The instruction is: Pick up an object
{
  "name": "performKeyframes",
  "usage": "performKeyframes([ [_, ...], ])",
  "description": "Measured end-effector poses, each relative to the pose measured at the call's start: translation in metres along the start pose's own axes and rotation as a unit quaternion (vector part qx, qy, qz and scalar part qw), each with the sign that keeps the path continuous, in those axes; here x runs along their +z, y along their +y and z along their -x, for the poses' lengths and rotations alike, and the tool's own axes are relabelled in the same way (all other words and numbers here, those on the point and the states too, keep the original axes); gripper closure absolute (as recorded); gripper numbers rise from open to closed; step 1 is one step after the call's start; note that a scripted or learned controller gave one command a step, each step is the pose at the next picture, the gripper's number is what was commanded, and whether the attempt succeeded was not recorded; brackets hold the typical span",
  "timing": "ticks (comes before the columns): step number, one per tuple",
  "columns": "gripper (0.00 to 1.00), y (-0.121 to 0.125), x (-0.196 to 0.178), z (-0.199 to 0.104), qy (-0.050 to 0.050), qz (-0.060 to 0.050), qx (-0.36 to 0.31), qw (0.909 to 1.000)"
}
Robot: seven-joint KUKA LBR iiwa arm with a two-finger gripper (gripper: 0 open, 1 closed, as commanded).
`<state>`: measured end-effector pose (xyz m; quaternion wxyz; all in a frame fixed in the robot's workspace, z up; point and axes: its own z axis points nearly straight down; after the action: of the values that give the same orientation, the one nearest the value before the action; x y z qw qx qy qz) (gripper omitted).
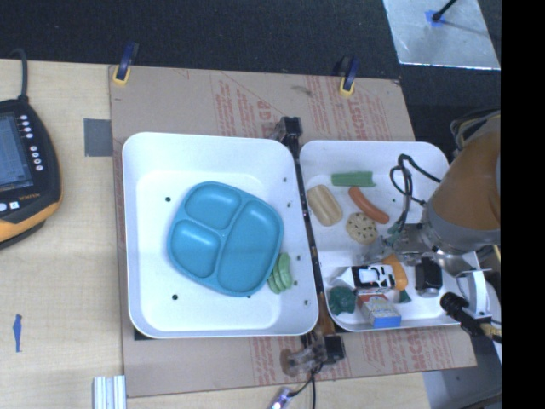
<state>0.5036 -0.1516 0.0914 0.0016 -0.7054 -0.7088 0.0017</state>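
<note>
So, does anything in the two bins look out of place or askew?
One thing stands out: the blue divided plate lies rotated, askew to the left bin walls, with a green leafy piece beside its lower right edge. In the right bin, the toy foods are scattered loosely; nothing looks spilled or damaged.

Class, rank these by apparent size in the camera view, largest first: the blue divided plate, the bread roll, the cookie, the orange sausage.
1. blue divided plate
2. bread roll
3. orange sausage and cookie: different shapes, look too alike in size to rank.
</note>
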Motion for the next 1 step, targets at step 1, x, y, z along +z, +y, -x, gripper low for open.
performKeyframes([
  [1,1.00,0.0005,-0.0103,0.0007,-0.001,0.000,-0.002,1.0000],
])
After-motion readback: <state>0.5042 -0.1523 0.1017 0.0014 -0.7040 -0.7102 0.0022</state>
